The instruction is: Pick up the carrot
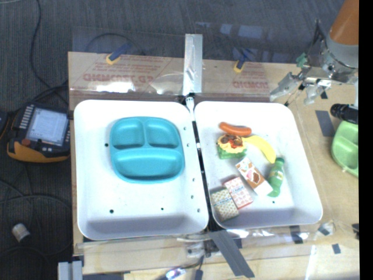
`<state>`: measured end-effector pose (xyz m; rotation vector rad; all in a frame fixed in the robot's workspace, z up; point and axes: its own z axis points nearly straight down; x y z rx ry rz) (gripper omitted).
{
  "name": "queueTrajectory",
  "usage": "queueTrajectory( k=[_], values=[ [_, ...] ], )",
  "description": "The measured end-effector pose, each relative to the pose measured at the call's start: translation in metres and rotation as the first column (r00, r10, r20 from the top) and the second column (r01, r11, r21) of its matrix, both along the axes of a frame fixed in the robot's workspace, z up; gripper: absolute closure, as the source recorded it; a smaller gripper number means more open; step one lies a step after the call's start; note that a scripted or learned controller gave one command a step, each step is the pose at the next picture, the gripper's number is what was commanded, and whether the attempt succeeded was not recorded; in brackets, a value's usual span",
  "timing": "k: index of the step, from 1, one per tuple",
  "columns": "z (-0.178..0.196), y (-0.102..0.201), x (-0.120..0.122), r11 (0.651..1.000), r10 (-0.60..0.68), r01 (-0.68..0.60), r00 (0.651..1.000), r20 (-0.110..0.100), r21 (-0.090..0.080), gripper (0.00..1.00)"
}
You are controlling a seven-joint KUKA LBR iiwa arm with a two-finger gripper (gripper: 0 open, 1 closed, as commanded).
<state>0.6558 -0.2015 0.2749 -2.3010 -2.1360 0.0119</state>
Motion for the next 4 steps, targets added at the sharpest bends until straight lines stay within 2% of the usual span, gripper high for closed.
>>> queueTrajectory(
  k=[1,2,3,4],
  values=[
    [-0.176,0.019,-0.008,0.999,-0.033,0.033,0.999,0.001,0.002,0.0],
    [-0.185,0.004,-0.017,1.0,0.0,0.0,1.0,0.005,0.006,0.0],
    [-0.18,0.005,-0.017,1.0,0.001,-0.001,1.0,0.002,0.009,1.0],
    [-0.117,0.066,-0.07,0.995,-0.1,0.1,0.995,-0.001,0.005,1.0]
  ],
)
